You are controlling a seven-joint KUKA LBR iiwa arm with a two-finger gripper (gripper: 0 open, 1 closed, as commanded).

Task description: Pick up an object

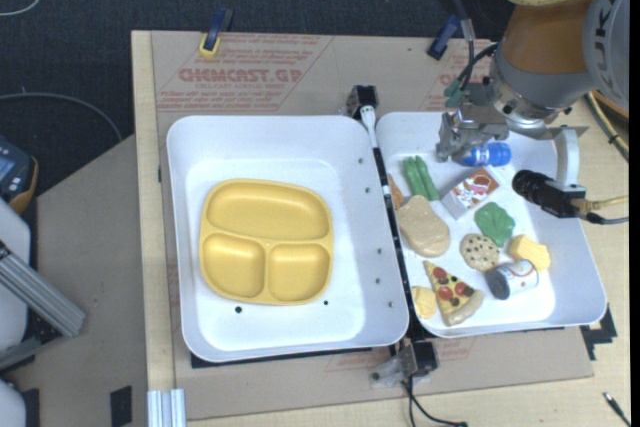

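My gripper [457, 141] hangs over the back of the right bin [585, 290], under the grey wrist and orange band. A blue bottle [491, 154] lies right beside it on its right side, touching or nearly touching it. Just in front lie a green pod [420, 178] and a small red-and-white carton [472, 192]. Further forward are a tan bread-shaped piece [424, 226], a green leafy piece [494, 220], a cookie [479, 251] and a pizza slice [453, 291].
The left bin [190, 165] holds a yellow divided plate [267, 240]. A black divider rail [380, 177] runs between the bins. A black attachment [545, 192] juts from the arm over the right bin's right side. A yellow wedge [530, 252] lies near that rim.
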